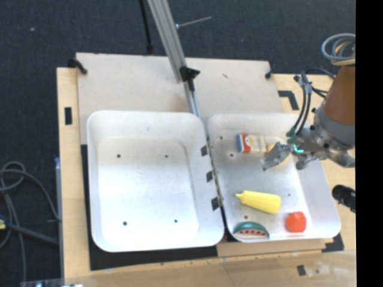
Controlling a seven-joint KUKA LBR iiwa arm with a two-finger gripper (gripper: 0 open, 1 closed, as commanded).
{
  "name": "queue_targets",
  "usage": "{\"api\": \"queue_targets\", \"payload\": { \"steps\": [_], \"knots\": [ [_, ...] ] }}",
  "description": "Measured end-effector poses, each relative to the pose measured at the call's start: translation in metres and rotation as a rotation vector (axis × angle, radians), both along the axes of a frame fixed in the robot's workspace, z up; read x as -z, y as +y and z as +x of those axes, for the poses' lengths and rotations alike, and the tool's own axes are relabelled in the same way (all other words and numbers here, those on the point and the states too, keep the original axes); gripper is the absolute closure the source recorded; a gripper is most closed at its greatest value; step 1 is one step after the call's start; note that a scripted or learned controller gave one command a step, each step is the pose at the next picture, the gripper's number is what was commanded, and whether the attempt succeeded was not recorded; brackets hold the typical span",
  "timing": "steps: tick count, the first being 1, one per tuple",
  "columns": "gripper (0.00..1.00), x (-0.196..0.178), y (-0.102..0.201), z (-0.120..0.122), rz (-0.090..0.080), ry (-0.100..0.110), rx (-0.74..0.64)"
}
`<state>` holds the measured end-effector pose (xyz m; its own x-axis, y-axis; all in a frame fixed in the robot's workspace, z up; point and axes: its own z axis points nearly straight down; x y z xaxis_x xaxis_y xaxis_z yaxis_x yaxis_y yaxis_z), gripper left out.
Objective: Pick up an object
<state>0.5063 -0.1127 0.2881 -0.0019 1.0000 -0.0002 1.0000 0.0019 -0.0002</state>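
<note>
Grey arm [335,121] cut off, fingers [276,156] blurred beside carton [250,143]

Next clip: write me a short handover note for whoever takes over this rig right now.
Gripper: over the right bin, beside the small carton; nothing visibly held.
Also in the right bin: yellow bottle, red ball, watermelon slice at the near rim.
Done: no pick yet.
Left: grasp and lift one object; the carton looks nearest.
</note>
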Motion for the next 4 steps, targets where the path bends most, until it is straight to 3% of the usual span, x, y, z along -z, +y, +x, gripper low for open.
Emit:
{"api": "queue_targets", "payload": {
  "steps": [1,2,4],
  "knots": [
    [0.0,-0.002,0.0,0.001,-0.001,-0.004,0.003],
    [0.0,0.061,-0.002,0.0,-0.001,0.003,0.003],
    [0.0,0.152,-0.013,0.004,0.0,0.003,0.005]
  ]
}}
